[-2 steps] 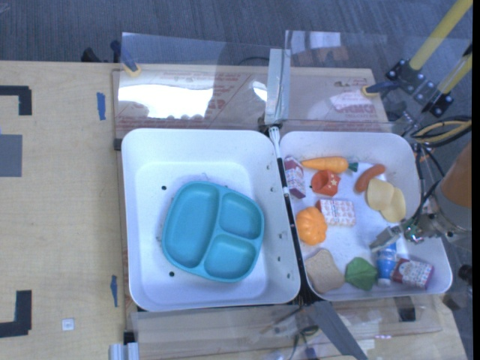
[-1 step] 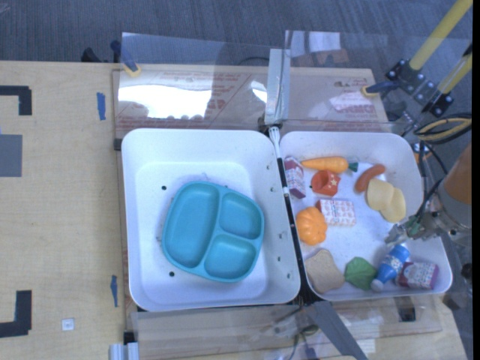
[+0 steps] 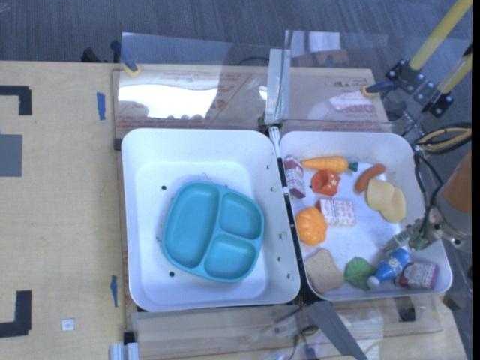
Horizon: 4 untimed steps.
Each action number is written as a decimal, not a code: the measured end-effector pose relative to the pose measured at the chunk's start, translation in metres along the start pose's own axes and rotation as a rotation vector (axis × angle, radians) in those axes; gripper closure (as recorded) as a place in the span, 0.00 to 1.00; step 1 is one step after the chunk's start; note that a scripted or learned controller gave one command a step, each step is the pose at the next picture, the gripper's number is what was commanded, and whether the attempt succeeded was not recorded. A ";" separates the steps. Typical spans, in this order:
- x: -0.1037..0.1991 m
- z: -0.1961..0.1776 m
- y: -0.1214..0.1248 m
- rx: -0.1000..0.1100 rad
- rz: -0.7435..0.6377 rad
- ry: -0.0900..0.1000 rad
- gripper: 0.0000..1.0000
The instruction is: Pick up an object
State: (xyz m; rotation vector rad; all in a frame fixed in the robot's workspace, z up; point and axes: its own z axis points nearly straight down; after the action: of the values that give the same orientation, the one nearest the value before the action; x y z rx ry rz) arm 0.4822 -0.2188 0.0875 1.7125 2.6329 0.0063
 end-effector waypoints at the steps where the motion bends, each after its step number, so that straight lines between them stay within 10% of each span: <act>1: -0.004 -0.011 -0.002 0.002 -0.187 -0.004 1.00; 2: -0.005 -0.020 -0.001 -0.001 -0.186 -0.006 1.00; 3: 0.048 -0.112 0.100 -0.002 -0.446 -0.005 1.00; 4: 0.082 -0.095 0.130 0.004 -0.308 0.000 1.00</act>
State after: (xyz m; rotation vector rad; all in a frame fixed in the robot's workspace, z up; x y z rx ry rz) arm 0.5675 -0.0913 0.1832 1.2894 2.8657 0.0008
